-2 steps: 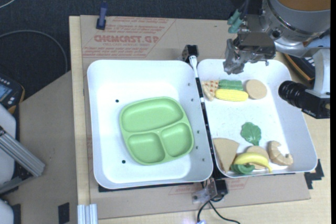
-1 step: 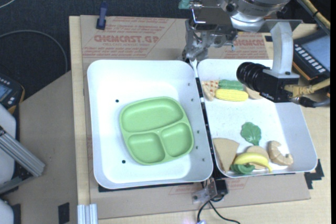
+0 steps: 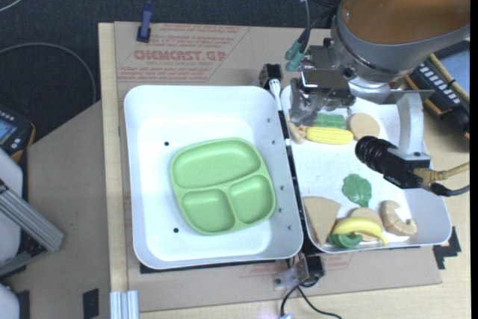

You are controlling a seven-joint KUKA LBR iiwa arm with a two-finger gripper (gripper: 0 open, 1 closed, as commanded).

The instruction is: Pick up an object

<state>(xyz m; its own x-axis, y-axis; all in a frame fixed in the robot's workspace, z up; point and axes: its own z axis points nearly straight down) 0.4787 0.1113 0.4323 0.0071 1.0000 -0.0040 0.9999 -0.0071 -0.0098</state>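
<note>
the gripper (image 3: 305, 110) hung low over the far left corner of the right bin (image 3: 441, 213); whether it was open or closed could not be told. just beside it lay a corn cob (image 3: 329, 135). nearer the camera sat a green leaf (image 3: 358, 189), a banana (image 3: 358, 228) and a tan wedge (image 3: 320, 214). the left bin (image 3: 146, 160) held a green divided tray (image 3: 222, 184).

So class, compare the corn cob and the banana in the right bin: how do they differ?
The corn cob is straight; the banana is curved. The corn cob lies near the far end of the right bin, right by the gripper; the banana lies at the near end, away from it. The corn cob's surface looks bumpy, the banana's smooth. Both are yellow toy foods.
</note>
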